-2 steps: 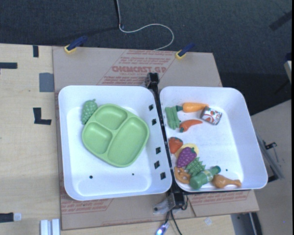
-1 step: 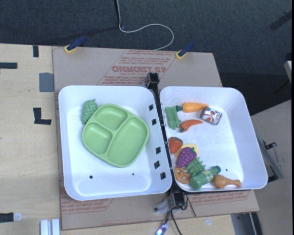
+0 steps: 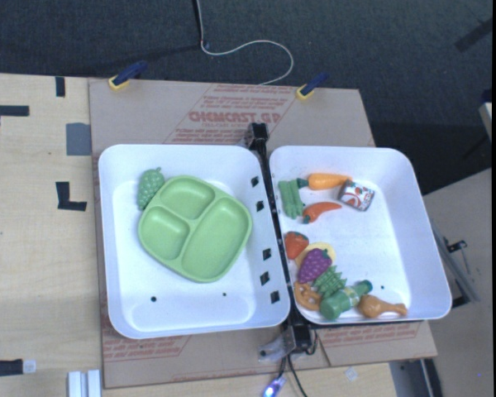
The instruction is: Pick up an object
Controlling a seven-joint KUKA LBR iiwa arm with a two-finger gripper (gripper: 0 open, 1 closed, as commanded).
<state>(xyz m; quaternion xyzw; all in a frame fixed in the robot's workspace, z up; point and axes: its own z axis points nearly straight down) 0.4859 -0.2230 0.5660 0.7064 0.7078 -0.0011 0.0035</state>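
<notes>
Wooden bench [image 3: 33, 246], cardboard sheet [image 3: 231, 114], two white bins. Crowded the right bin's [image 3: 413, 222] near-left corner: green toy [image 3: 339, 300], orange gourd [image 3: 380, 308], purple grapes [image 3: 312, 265]. Lay farther back: carrot [image 3: 326, 180], small can [image 3: 355, 195], green beans [image 3: 291, 198]. Rested in the left bin [image 3: 116, 246]: green divided plate [image 3: 196, 228], green grapes [image 3: 150, 187] touching its far-left edge.

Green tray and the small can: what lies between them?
Between the green tray and the can: the bins' shared divider, then green beans and carrots, in the camera view.

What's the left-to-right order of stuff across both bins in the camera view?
Green grape bunch → green divided plate → green beans → carrot → small can, with a tan gourd-like toy low in the right bin.
</notes>
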